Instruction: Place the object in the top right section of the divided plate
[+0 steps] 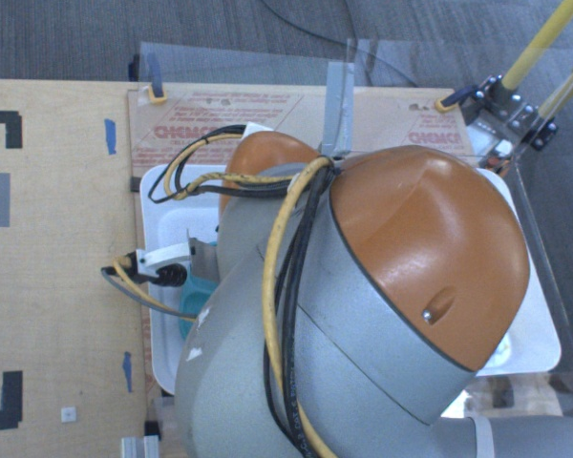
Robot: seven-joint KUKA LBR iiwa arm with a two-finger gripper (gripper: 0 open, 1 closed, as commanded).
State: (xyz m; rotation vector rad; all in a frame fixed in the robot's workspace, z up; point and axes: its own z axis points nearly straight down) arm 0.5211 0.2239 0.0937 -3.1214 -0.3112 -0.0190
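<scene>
The gripper is covered by the arm (363, 303), so I cannot tell whether it is open or closed. A teal piece (197, 300) peeks out beside the arm in the left white bin (158, 213), left of centre; I cannot tell whether it is plate or object. The right bin's rim (542, 342) shows at lower right. Both sit on a pale wooden bench (57, 256) with blue tape (110, 136). Printed cardboard (220, 113) lies behind, with grey carpet (124, 8) across the top.

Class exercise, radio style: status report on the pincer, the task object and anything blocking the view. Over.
Pincer hidden under arm, state unknown. Task object and divided plate not identifiable. Arm covers most of left bin; teal item peeks out.
</scene>
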